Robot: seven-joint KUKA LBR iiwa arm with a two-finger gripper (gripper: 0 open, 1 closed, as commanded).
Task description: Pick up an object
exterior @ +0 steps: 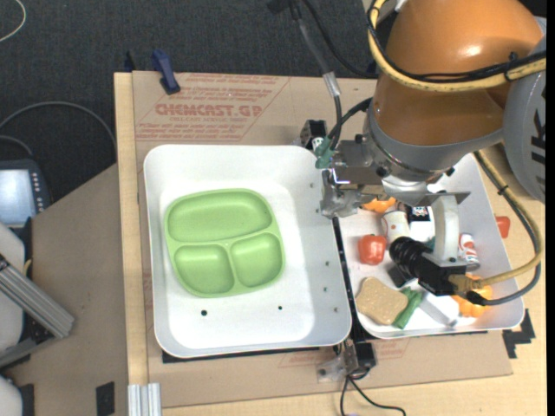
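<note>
Arm [451, 68] is covering the upper part of the right bin [434, 328], so the back half of this bin and whatever is lying there is hidden. Gripper [414, 199] is hanging under the wrist, over the right bin, mostly hidden by the arm; open or closed, I cannot tell. Nothing is showing as gripped.

Objects for picking are all sitting in the right bin, crowded and partly overlapping. A tan toy bread slice [379, 300] is lying at the front-left corner, w/ a green stick [408, 308] touching its right side. A small red piece [371, 248] is lying just behind the slice. A small white bottle w/ red label [396, 225] and several orange bits are too small to name exactly.

Left bin [303, 276] is holding a green divided plate [225, 241], approx. at its centre, w/ three compartments.
</note>
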